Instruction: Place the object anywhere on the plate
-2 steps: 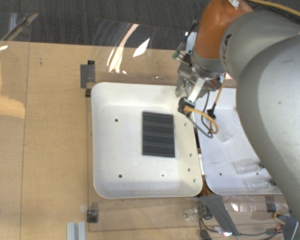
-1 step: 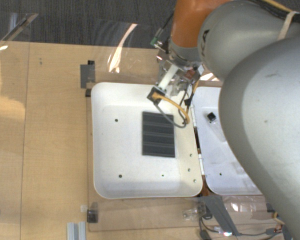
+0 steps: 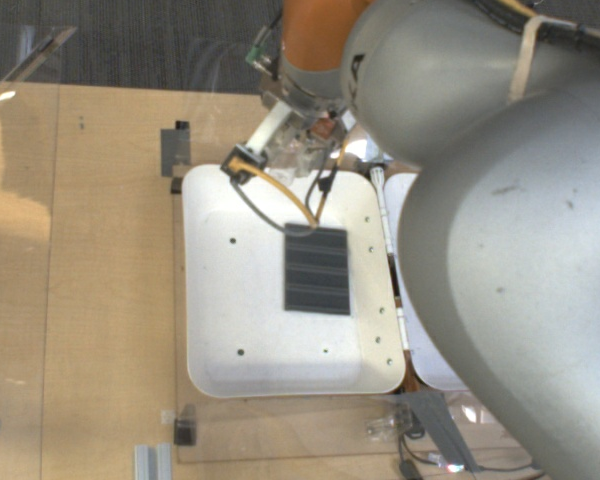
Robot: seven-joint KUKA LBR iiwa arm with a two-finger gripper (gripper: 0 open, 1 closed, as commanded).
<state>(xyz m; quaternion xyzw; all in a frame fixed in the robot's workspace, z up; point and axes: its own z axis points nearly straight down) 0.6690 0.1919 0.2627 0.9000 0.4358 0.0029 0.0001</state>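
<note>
The grey arm fills the right of the frame, its orange band at top centre. Below the band the gripper hangs over the upper edge of the left bin, probably poised high before a reach. Whether it pinches anything I cannot tell. 1 dark ribbed slab lies flat at the centre of that bin. Of the 2 bins, the right bin peeks out at lower right. Neither plate nor object is identifiable.

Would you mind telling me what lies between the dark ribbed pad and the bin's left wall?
Bare white bin floor, as the camera view shows, between the pad and the wall.
</note>
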